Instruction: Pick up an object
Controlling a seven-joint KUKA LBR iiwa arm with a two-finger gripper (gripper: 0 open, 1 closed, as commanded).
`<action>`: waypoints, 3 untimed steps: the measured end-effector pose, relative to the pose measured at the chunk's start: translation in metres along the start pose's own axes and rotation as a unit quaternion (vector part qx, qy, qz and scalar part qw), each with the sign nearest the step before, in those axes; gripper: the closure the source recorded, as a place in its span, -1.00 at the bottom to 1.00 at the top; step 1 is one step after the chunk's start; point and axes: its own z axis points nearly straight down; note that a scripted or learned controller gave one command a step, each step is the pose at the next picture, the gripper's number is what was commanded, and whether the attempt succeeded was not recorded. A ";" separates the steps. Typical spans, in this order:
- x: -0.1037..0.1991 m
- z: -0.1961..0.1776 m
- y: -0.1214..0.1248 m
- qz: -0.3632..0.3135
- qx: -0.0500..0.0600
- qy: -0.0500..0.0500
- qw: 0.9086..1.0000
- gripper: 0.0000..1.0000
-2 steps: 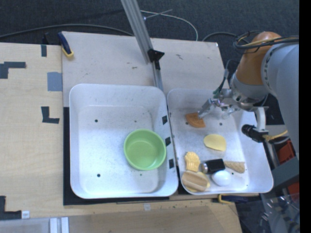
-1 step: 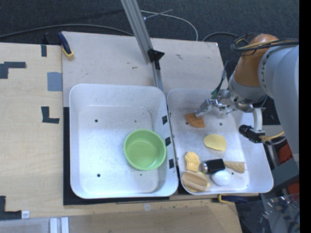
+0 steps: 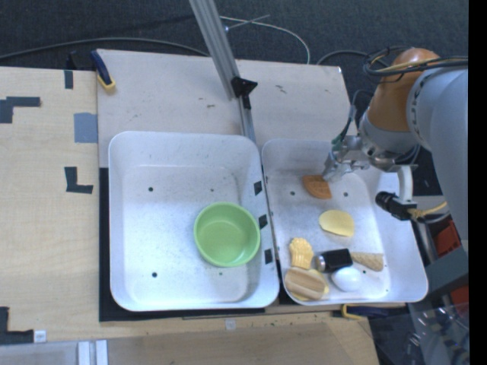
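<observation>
Two shallow white bins, the left bin (image 3: pixel 129 204) and right bin (image 3: pixel 403 272), are set touching on the desk (image 3: pixel 46 226), with what may be tape patches (image 3: pixel 85 127) alongside.

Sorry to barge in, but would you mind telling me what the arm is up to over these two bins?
The arm has reached into the right bin from the right, and its claw sits low beside an orange-brown piece near the bin's far end. Nothing looks lifted yet. More small items, including a pale yellow one, lie towards the near end. The left bin holds a green bowl.
</observation>
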 end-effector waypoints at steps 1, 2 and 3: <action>-0.001 -0.064 0.001 0.001 0.006 0.000 1.000 1.00; -0.001 -0.106 0.003 0.001 0.007 0.000 1.000 1.00; 0.055 -0.109 -0.001 -0.001 0.009 0.002 1.000 1.00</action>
